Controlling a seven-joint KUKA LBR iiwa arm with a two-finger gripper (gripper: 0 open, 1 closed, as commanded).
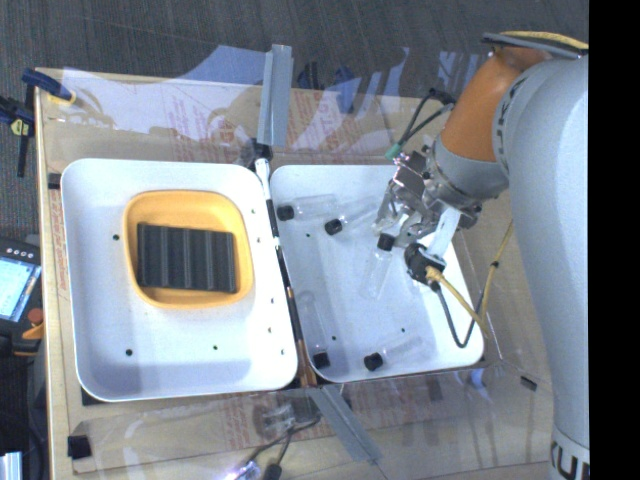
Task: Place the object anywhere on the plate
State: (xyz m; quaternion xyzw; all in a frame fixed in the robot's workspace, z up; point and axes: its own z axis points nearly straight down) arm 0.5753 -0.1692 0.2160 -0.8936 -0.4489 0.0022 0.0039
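Dark grey carpet lies all around a wooden bench [150, 118] that has two shallow white bins on it, side by side.

The black and silver pincer [400, 236] hangs over the right white bin [340, 313], near that bin's far right side. I cannot tell if the pincer is loose, squeezed tight, or gripping something; its tip is too small and dark to make out. A black cap shows right at its tip, and a see-through plastic tube [373, 276] lies on the bin floor just under it.

More see-through tubes with black caps lie in the same bin. One tube [350, 218] is just to the left of the pincer, and another [308, 206] is near the far left corner. Two more lie by the near edge: one [402, 349] near the right corner and one [308, 326] along the left wall.

A thin yellow hose [455, 308] curls down from the pincer over the bin's right rim. Above the pincer is the arm's orange band [480, 98].

The yellow rounded plate [185, 206] sits in the left white bin [90, 318], well apart from the pincer. A dark grey ridged block [187, 258] fills the middle of the plate.
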